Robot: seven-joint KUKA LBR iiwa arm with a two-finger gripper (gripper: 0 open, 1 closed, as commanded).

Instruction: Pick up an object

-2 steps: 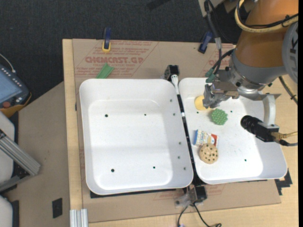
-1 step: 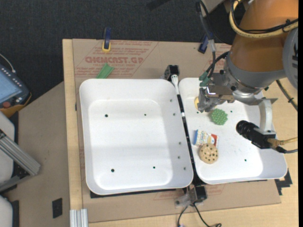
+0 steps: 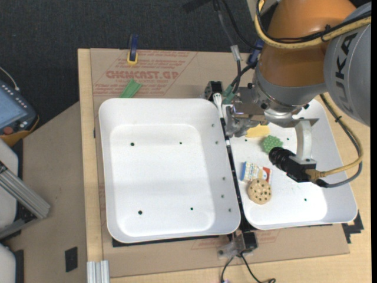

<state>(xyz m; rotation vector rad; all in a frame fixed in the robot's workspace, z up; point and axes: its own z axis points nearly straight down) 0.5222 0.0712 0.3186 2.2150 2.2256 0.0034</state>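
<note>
On the right side of the frame sits the right bin [image 3: 318, 208], and it has four small things in it. Near its top left lies a yellow piece [image 3: 257, 132]. Just beside that, a little lower and to the right, is a bumpy green ball [image 3: 271, 142]. Lower down lies a small packet [image 3: 255, 171] with blue and red on it. Its print is too small to read. Right under the packet is a round tan cookie [image 3: 260, 191] with dark spots. The packet and the cookie are close to the wall between the two bins. All four things rest on the white floor of the bin.

Next to it, in the middle of the frame, is the left bin [image 3: 159, 175]. Its white floor has four tiny dark dots [image 3: 132, 144].

Both bins stand on a brown board [image 3: 177, 69]. At the top of the board, red letters say "CHEMCAST GP". A blue and yellow clip [image 3: 133, 53] grips the top edge of the board. A green strip [image 3: 131, 88] lies on the board just above the left bin.

From the upper right, the arm [image 3: 300, 34] reaches in, orange on top and grey below. Big pale letters on its grey part are cut off, so the word cannot be read. The gripper [image 3: 234, 122] hangs at the top left corner of the right bin, right by the wall between the bins. It is near the yellow piece. I cannot tell if it is open or closed, or if it touches anything.
</note>
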